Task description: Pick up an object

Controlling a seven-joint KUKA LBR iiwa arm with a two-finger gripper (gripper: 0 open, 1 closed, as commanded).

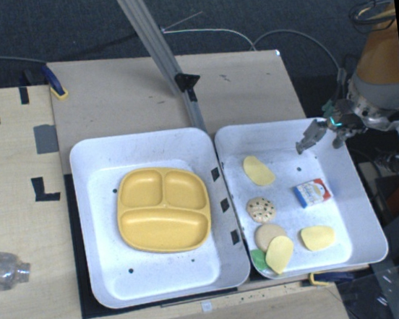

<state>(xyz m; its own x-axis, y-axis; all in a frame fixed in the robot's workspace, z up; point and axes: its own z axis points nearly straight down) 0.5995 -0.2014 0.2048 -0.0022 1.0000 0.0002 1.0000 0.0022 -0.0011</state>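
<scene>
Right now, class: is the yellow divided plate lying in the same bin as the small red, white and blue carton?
No: the yellow divided plate lies in the left bin, the carton in the right bin.

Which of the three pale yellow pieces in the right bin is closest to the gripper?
The pale yellow oval piece at the bin's upper left, above the speckled round cookie; the other two lie near the bottom edge, farther from the gripper.

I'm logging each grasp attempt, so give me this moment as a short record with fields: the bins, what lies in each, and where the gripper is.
left bin: holds a yellow divided plate
right bin: yellow piece, cookie, small red, white and blue box, yellow piece near the front right, beige round piece partly under a yellow-green piece
gripper: over the right bin's far right corner, nothing seen between its jaws
outside the bins: clear bottle at the bench's left edge
</scene>
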